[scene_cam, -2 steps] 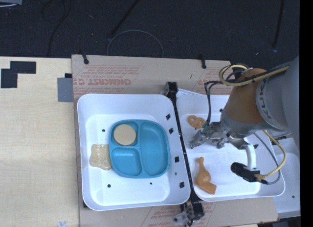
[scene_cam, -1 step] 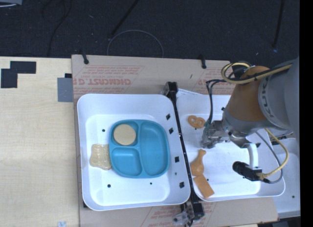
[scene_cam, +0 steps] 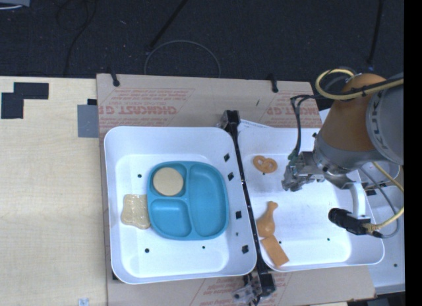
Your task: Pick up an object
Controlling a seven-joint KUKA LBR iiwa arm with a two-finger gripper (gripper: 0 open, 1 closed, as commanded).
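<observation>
In the right bin (scene_cam: 316,248) lie a small brown pretzel (scene_cam: 265,164) near the back left and an orange chicken-leg toy (scene_cam: 270,232) at the front left. My gripper (scene_cam: 293,181) hangs over the right bin's middle, just right of the pretzel and above and right of the chicken leg. Nothing shows between its fingers. The left bin (scene_cam: 125,159) holds a blue divided plate (scene_cam: 188,200) with a round tan cookie (scene_cam: 167,181) in its upper left compartment. A pale tan piece of food (scene_cam: 135,211) lies beside the plate's left edge.
A black divider (scene_cam: 239,186) runs between the two bins. Yellow and black cables (scene_cam: 359,222) trail from the arm over the right bin's right side. Cardboard (scene_cam: 171,100) lies under the bins, with dark floor behind.
</observation>
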